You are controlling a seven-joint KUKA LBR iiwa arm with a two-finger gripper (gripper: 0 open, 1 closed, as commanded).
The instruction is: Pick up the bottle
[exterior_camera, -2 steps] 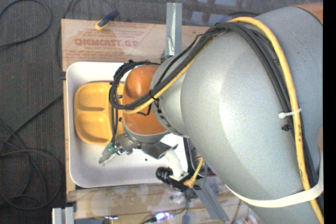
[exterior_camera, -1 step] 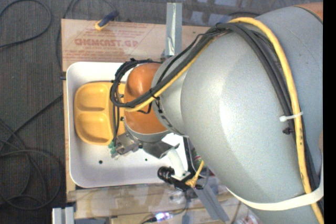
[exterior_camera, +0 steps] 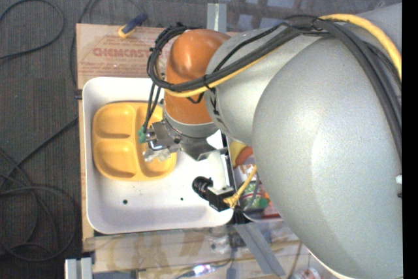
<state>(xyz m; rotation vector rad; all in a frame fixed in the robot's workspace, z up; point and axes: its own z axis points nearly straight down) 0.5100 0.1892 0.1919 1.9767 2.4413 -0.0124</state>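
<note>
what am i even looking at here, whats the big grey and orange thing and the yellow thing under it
The picture comes from one camera fixed above a bench, looking down at a slant. The big grey and orange shape is a robot arm reaching in from the right; it looks huge because it is close to the camera. Its wrist hangs over a shallow white bin. The yellow thing is a divided tray lying in that bin. The gripper sits at the tray's right edge, but I cannot tell whether it holds anything. A second bin is mostly hidden behind the arm; some colourful items peek out there. I cannot pick out a bottle with certainty.
</note>
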